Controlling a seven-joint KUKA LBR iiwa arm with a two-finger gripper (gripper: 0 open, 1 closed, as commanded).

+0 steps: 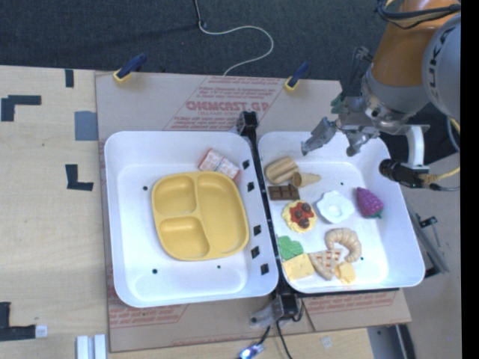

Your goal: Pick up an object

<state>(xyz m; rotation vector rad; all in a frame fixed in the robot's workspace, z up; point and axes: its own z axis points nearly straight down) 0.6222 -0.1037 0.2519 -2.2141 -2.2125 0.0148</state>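
Cardboard covers the worktop [45, 200], carrying 2 white bins side by side so items can pass between them. Toy food crowds the right bin [400, 264]: a croissant [344, 242], a purple grape bunch [368, 201], a bun [281, 169]. A yellow tray [200, 215] sits in the left bin [120, 223]. Above the right bin's far edge, the claw [338, 139] hangs spread wide with nothing in it, probably ready to descend.

This is a robotics lab bench: a grey KUKA arm [419, 43] with an orange band reaches in from the right over two white bins [120, 200] on a cardboard sheet [224, 103] held by clamps [129, 67]. Black tape marks [75, 178] sit left; a cable [232, 36] trails across dark carpet [90, 13] far off.
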